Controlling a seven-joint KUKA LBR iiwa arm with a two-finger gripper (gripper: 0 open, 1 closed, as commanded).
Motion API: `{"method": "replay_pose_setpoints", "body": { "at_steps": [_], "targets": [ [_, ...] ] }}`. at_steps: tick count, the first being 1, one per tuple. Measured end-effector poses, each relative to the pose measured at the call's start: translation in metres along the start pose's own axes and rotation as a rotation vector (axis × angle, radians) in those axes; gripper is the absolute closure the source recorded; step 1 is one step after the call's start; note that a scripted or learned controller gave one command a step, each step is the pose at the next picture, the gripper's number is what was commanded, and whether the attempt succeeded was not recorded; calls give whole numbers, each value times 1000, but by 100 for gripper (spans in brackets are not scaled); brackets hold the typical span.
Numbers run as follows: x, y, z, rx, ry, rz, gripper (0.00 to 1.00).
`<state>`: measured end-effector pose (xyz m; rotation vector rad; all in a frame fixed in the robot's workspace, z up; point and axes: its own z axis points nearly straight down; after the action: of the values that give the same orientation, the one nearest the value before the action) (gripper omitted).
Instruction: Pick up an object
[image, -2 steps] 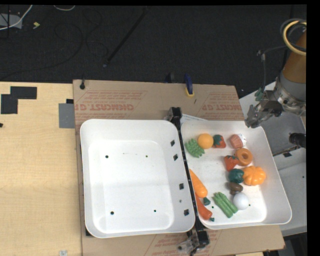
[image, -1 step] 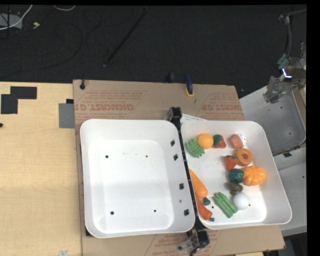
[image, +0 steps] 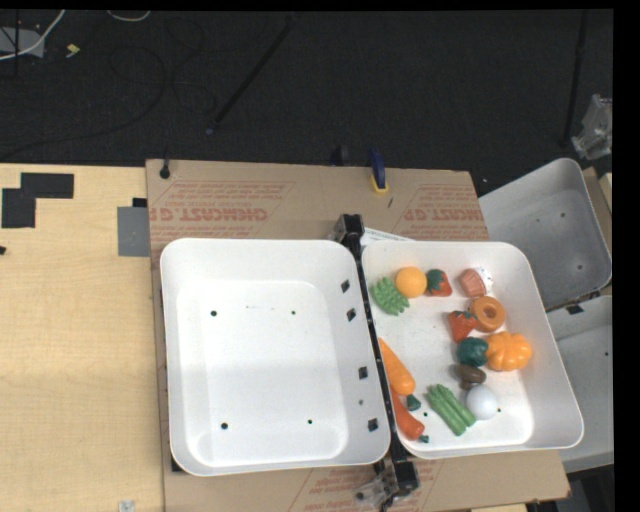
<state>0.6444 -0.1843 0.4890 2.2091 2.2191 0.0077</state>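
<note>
Two white bins sit side by side on the worktop (image: 70, 350): the left bin (image: 260, 390) and the right bin (image: 522, 272). Every candidate object lies in the right bin, on my approach side.

Step in hand: target selection; nothing is lifted yet. I cannot tell the state of my gripper.

Count, by my judgement, about thirteen pieces, including:
- one orange ball (image: 410, 281)
- one pumpkin (image: 509, 351)
- one white egg (image: 482, 401)
- one carrot (image: 397, 370)
- one green pod (image: 451, 409)

The next move calls for a descent onto a piece with free flanks; most lie close to neighbours.
</note>
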Motion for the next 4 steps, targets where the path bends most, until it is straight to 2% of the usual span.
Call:
{"method": "replay_pose_setpoints", "body": {
  "at_steps": [1, 2, 3, 4],
  "targets": [
    [-1, 1, -52, 8, 2, -1, 100],
    [-30, 0, -48, 13, 3, 6, 100],
    [131, -42, 61, 26, 11, -11, 100],
    [146, -47, -57, 1, 4, 1, 100]
  ]
}}
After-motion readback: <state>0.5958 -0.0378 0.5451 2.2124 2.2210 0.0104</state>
